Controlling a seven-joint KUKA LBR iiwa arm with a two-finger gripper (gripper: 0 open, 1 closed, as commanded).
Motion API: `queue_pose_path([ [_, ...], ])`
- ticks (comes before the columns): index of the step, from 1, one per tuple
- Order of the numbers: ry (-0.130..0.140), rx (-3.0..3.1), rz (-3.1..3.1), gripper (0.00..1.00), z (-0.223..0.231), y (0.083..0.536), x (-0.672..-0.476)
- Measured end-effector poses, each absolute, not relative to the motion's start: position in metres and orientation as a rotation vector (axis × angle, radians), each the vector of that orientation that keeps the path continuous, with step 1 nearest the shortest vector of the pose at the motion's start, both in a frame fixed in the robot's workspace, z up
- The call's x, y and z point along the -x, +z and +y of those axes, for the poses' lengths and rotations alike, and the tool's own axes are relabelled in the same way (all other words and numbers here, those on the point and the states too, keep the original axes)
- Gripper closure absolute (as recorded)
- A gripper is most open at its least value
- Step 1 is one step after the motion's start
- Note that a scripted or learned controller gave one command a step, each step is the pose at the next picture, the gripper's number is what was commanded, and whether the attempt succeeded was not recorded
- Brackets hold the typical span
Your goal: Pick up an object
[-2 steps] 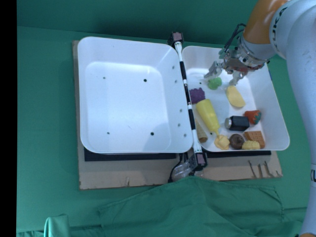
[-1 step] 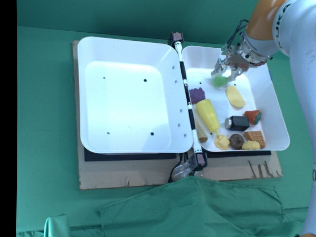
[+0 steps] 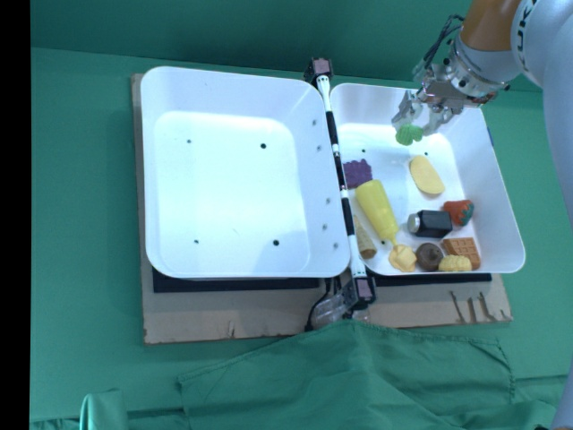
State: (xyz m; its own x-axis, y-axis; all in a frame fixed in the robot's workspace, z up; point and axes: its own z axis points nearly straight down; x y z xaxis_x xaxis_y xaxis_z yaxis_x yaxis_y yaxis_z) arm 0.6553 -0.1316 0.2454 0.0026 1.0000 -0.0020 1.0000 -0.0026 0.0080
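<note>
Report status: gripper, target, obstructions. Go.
Gripper over right bin's far end, shut on green toy. Toy looks lifted off the floor. Other toys sit nearer the camera, none crowding it.

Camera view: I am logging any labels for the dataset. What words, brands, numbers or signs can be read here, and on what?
Dark letters run along the grey arm below its orange band: too blurred and cut off to read.
The toys and both bins: no readable text.
</note>
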Motion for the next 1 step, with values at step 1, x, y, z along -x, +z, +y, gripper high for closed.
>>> queue_pose_path([
  [1,0.009,-2.217,2.212,1.00,-0.1301,0.3102,-0.6507],
])
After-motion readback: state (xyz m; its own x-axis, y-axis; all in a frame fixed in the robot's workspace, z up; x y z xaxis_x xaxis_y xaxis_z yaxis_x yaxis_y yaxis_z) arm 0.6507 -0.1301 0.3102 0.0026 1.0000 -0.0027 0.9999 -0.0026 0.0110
